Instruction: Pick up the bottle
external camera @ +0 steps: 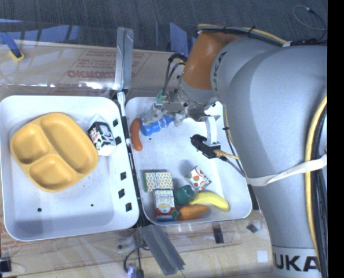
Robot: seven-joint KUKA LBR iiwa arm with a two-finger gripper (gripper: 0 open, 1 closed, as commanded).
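Observation:
The bottle [153,125] is small and blue, lying tilted near the back left corner of the right bin [233,181]. My gripper [169,113] hangs directly over the bottle's right end, touching or nearly touching it. The grey arm with its orange band [202,59] reaches in from the right and hides the bin's back right part. The bottle's left end points toward an orange sausage-shaped toy [136,134] beside the bin's left wall.
At the front of the right bin lie two small cartons [158,180], a red-white box [198,178], a banana [209,200], a carrot [192,211] and a green piece [183,194]. The left bin [21,213] holds a yellow divided plate [53,150] and a black-white pouch [102,136].

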